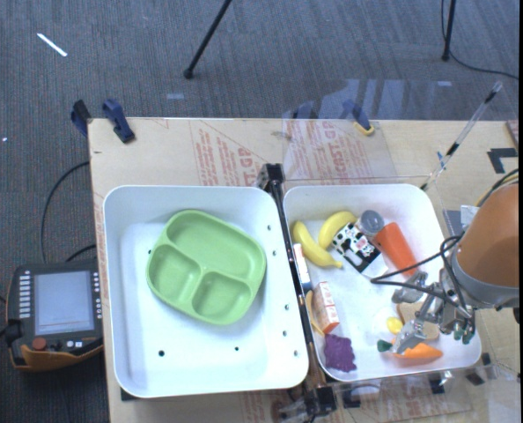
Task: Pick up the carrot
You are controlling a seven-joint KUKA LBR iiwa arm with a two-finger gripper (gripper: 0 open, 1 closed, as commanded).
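The carrot [423,353], orange with a green stub at its left end, lies flat in the near right corner of the right bin [424,203]. My gripper [417,328] hangs directly over the carrot's middle, very close to it or touching it, and hides part of its upper side. The arm comes in from the right, its orange band [499,241] above the bin's right wall.
The right bin also holds two bananas [319,241], a black-and-white block [358,247], an orange bottle with a grey cap [395,245], a red-and-white box [326,307], purple grapes [339,352] and a small yellow piece [394,325]. A green divided plate [207,267] lies in the left bin [125,236].
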